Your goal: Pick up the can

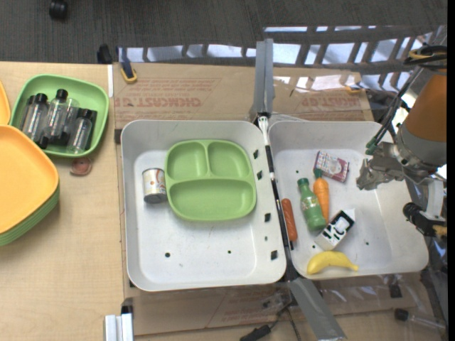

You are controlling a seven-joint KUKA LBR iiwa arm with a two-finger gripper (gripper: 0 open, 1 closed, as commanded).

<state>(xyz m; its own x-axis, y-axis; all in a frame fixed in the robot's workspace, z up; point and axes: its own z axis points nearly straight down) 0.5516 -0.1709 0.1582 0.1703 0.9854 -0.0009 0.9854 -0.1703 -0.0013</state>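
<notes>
Cardboard (213,91) lines wooden bench (64,275); dark carpet (213,9) lies beyond.

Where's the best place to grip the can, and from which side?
Grip the can across its round body, coming straight down from above. It lies on its side in the left bin, close beside the green divided plate, so a sideways approach from the plate side looks blocked. Setting the fingers across the curved sides, clear of the plate rim, seems safest. The hand is over the right bin.

Grey arm (409,148), orange band
</notes>
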